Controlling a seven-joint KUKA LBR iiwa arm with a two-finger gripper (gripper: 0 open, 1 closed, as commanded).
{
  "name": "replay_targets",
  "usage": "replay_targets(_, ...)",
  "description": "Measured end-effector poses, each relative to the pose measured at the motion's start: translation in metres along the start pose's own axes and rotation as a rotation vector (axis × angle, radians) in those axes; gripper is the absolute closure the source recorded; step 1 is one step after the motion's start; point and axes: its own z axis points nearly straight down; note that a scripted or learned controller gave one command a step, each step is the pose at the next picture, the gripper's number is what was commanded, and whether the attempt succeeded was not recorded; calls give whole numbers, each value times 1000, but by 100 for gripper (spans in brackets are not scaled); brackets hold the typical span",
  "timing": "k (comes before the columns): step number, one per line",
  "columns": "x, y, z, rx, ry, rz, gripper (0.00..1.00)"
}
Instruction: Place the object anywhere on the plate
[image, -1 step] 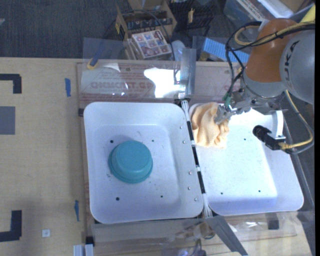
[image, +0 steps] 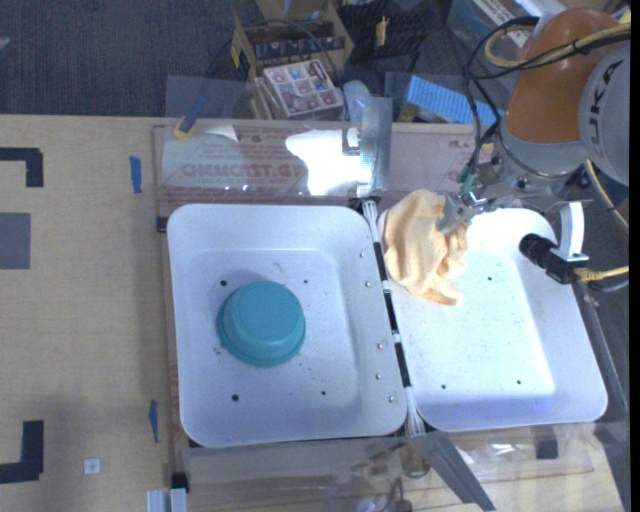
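Gripper (image: 462, 208) sits at the upper right of the frame, over the upper left corner of the right bin (image: 520, 380), its fingers clenched on the top edge of a pale yellow cloth (image: 425, 255). Cloth hangs bunched below the fingers, its lower part draping against the bin's left wall beside the divide between the bins. Left bin (image: 200, 400) holds a teal plate (image: 262, 322), lying upside down at centre left, well apart from the cloth.
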Motion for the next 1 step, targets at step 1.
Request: replay_targets(1,47,17,-11,-2,0,-403,100)
